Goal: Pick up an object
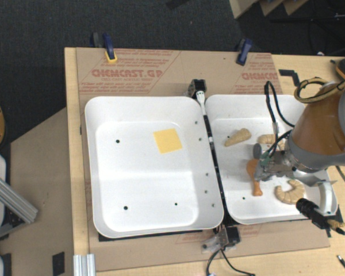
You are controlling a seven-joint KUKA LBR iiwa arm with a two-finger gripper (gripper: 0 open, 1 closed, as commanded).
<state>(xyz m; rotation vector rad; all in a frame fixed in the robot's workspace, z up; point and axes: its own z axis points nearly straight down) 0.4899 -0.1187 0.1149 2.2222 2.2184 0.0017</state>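
Orange carrot-shaped piece (255, 179) lying in the right bin (241, 210), directly under the gripper (263, 167); gripper opening cannot be told. Beside it: tan croissant (288, 193), tan pastry (238, 137). Left bin (103, 154) holds a yellow square (168, 141).

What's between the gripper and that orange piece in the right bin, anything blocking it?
Nothing visible. The gripper sits low in the right bin, right at the orange piece. The tan pieces lie off to the sides.

White bins (103, 154), yellow square slice (168, 141), tan croissant (289, 193), orange carrot (255, 180), red-lettered brown board (132, 68)
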